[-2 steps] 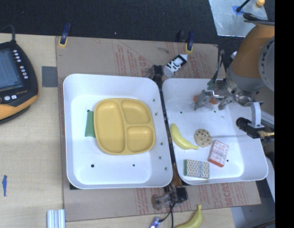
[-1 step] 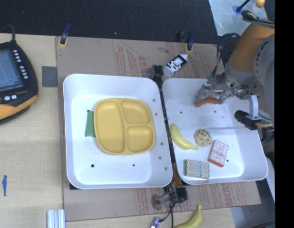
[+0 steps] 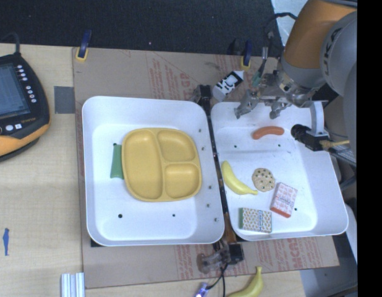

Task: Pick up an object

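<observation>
Cardboard-lined bench [image 3: 49, 184] bears two white bins [image 3: 104, 221]; jaws [image 3: 260, 109] hang open above a sausage [image 3: 267, 132].

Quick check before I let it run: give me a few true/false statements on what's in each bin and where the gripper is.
1. The yellow tray lies in the left bin. True.
2. The sausage lies in the left bin. False: it lies in the right bin, near its far edge.
3. The gripper is clamped on the cookie. False: it hangs above the right bin's far end, close to the sausage, with nothing between its fingers.
4. A banana lies in the right bin beside the cookie. True.
5. A second banana lies outside the bins. True.
</observation>
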Available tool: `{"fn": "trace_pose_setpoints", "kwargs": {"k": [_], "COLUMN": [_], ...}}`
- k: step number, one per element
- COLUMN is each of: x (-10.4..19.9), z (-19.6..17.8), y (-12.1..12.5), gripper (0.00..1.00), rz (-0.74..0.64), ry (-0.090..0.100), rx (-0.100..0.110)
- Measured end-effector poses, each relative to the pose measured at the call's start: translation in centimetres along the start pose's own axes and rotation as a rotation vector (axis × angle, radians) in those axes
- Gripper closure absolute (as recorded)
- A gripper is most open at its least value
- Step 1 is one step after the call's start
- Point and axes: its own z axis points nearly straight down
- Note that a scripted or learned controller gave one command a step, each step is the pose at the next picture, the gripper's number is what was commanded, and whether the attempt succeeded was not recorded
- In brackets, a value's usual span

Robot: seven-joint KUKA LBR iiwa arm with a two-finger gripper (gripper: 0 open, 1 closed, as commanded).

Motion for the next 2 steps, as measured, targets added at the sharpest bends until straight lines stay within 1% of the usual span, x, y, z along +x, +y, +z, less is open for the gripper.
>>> {"fn": "trace_pose_setpoints", "kwargs": {"k": [1, 2], "x": [0.7, 3.4], "z": [-0.6, 0.2], "y": [-9.2, -11.3], "gripper": [0.00, 0.00], "rz": [0.001, 0.000], "ry": [-0.002, -0.002], "rx": [0.004, 0.003]}}
